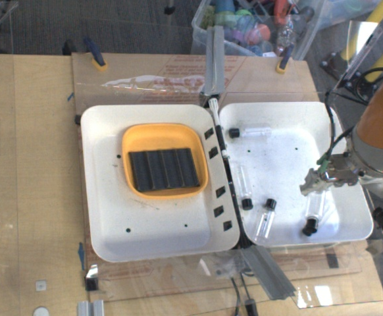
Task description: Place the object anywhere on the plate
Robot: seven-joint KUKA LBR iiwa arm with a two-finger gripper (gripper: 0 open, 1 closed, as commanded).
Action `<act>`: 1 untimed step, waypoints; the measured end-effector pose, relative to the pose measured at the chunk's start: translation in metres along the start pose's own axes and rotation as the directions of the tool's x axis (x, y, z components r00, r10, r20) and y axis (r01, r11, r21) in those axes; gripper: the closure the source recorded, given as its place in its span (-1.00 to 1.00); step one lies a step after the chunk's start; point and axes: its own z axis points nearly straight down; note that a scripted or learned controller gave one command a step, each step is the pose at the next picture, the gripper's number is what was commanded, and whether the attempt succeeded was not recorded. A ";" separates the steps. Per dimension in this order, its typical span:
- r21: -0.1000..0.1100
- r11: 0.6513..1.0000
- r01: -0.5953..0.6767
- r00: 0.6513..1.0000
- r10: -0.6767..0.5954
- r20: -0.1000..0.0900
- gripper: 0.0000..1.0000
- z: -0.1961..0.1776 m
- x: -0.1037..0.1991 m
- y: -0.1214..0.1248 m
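Observation:
A yellow-orange plate lies in the left bin. A black ridged block rests flat on the plate, covering most of its floor. My gripper hangs low over the right bin, near its right wall. A clear vial with a black cap lies on the bin floor just below the gripper in this view. I see nothing held in the gripper.
Three more clear vials with black caps lie in the right bin: one at the back, one by the divider, one at the front. Black clips line the divider. A box of toys stands behind the bench.

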 end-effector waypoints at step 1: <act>-0.004 0.988 0.154 0.988 -0.154 0.003 1.00 -0.004 0.001 0.054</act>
